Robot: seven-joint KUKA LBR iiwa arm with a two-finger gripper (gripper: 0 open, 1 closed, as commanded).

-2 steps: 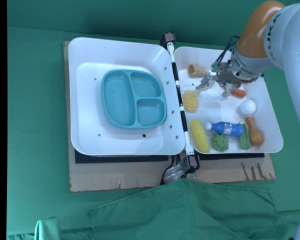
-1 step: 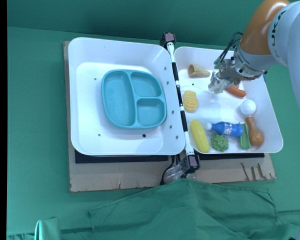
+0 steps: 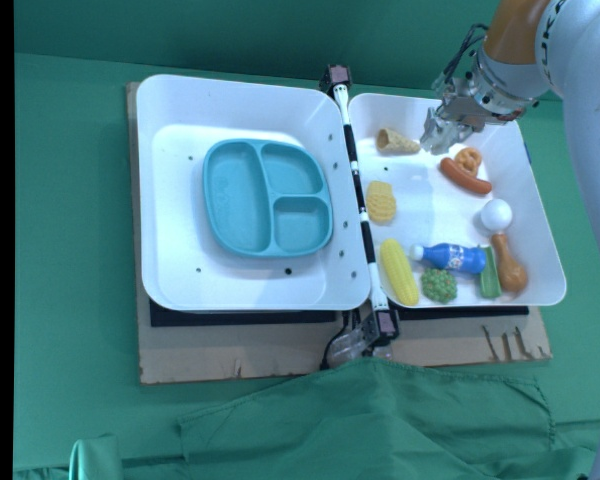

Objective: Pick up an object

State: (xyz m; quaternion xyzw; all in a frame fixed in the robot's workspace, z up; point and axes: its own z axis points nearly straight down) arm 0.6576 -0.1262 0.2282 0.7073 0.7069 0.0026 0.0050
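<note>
- The claw (image 3: 437,136) hangs low over the far part of the right bin (image 3: 540,203), its tips just beside the cone-shaped pastry (image 3: 396,141); nothing shows between its fingers, and whether they are spread or closed is too blurred to tell.
- The wrist above it is a tangle of cables and grey housing that hides the bin's far rim behind the claw.
- The arm (image 3: 570,28) slants down from the upper right, orange band above the wrist, its grey body cut off by the picture's edge.
- Just right of the claw lie a pretzel (image 3: 468,157) and a red sausage (image 3: 465,177), close together.
- Nearer than the claw: a yellow waffle-like piece (image 3: 380,202), a white ball (image 3: 496,214), a drumstick (image 3: 508,263), a blue bottle (image 3: 450,257), a corn cob (image 3: 398,271), a green pea cluster (image 3: 439,285), and a green pod (image 3: 489,274) partly hidden by the drumstick.
- Well left of the claw, the left bin (image 3: 170,118) holds a teal divided plate (image 3: 268,197).
- Green cloth covers the desk (image 3: 70,218).
</note>
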